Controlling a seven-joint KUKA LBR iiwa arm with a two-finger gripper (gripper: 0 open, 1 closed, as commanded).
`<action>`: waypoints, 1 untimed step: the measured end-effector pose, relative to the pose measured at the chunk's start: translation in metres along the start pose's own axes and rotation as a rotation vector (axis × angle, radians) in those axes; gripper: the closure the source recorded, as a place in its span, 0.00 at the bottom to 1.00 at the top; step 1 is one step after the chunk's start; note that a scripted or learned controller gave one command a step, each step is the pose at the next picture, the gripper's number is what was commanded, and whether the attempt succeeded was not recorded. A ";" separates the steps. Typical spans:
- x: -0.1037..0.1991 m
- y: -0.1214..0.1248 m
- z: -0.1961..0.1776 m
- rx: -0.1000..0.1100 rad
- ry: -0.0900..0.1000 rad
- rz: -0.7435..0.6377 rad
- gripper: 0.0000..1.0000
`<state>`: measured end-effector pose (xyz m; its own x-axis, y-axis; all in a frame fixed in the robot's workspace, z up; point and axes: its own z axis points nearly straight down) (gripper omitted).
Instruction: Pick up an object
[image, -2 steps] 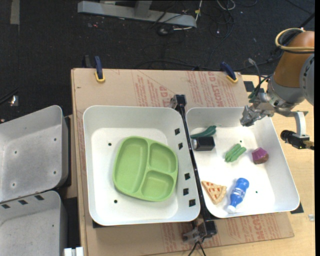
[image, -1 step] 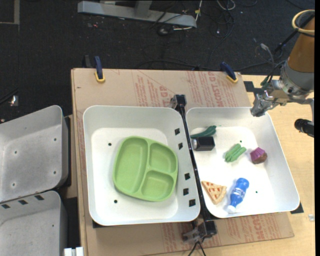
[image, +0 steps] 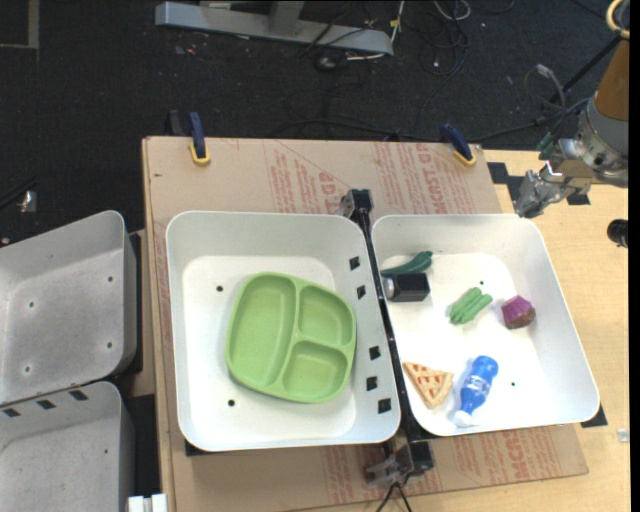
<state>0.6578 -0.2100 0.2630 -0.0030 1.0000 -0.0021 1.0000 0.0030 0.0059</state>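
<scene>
White and shallow, two plastic bins sit side by side on the brown cardboard-covered bench (image: 300, 165). We see the left bin (image: 190, 250) holding one thing, a light green plastic plate with three sections (image: 292, 337), which lies flat near the middle.

We see the right bin (image: 545, 300) holding the small things that could be picked. A dark green toy with a black block (image: 407, 278) lies near the bin's top left corner, close to the wall between the bins. A light green bean-shaped toy (image: 469, 305) lies near the middle of the bin, tilted. Just to its right sits a small purple lump (image: 517, 312), apart from it. Lower down, an orange triangle like a pizza slice (image: 428, 384) lies near the bin's left wall. Right beside it lies a little blue and white bottle (image: 474, 386), and the two look close to touching.

We see the grey robot arm (image: 612, 120) at the right edge, above the bench's top right corner. Its gripper (image: 532, 195) hangs just outside the right bin's top right corner, well apart from all the toys. We cannot tell how its hand is set, because it is too small and dark to make out. Nothing shows in it.

Two blue and yellow clamps (image: 198, 140) grip the bench's far edge.
</scene>
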 end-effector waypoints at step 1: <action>0.048 -0.001 0.001 0.005 0.002 -0.003 1.00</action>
<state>0.6566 -0.1624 0.2615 -0.0064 1.0000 0.0003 1.0000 0.0064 0.0004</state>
